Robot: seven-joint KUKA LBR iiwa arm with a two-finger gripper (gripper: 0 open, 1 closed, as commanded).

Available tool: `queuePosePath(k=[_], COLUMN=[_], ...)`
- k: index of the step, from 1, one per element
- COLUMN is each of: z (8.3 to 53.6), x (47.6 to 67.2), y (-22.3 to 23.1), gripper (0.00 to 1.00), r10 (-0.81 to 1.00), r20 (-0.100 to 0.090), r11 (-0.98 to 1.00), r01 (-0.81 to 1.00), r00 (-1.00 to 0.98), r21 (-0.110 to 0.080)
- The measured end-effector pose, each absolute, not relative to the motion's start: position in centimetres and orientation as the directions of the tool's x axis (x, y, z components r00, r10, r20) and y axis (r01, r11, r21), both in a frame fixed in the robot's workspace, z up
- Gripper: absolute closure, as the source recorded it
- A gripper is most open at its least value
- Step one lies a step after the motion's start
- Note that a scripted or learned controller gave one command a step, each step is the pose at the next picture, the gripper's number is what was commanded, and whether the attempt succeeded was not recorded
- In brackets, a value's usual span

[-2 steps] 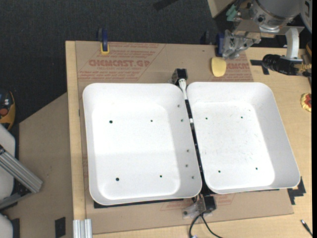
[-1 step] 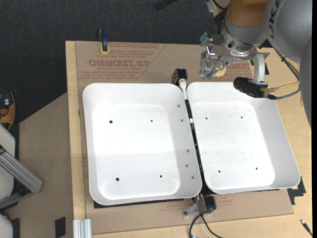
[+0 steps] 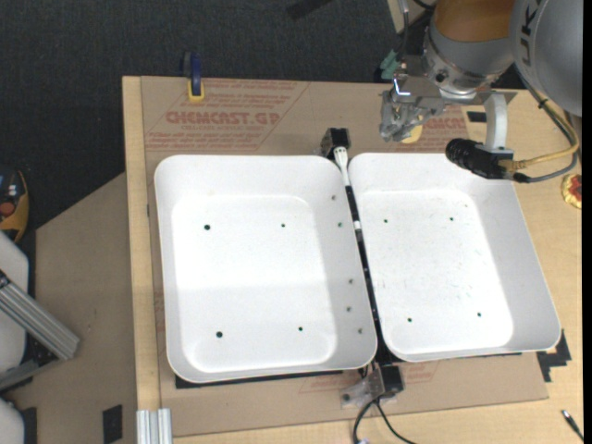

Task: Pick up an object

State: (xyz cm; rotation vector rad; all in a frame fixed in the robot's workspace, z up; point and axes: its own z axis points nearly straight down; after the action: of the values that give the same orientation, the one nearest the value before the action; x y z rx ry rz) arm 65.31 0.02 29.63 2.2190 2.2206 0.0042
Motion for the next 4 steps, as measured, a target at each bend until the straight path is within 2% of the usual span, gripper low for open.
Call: queuePosePath(k=[1,2,3,4], z=[33.3,26.6,29.0,31.8], x=[62.9,63.8,62.4,64.5], y=[-0.1,9.9,8.5,-2.4], gripper=[1.00,1.00,1.00,1.00], r10=[1.000,1.000,1.000,1.000], r20=[0.000,0.004,0.001,-0.007], r11=[0.000,0.010,-0.001,-0.010], r01=[1.000,1.000,1.000,1.000], r00=[0.000,-0.010,0.001,0.010], r21=[0.005,-0.009,-0.001,0.006])
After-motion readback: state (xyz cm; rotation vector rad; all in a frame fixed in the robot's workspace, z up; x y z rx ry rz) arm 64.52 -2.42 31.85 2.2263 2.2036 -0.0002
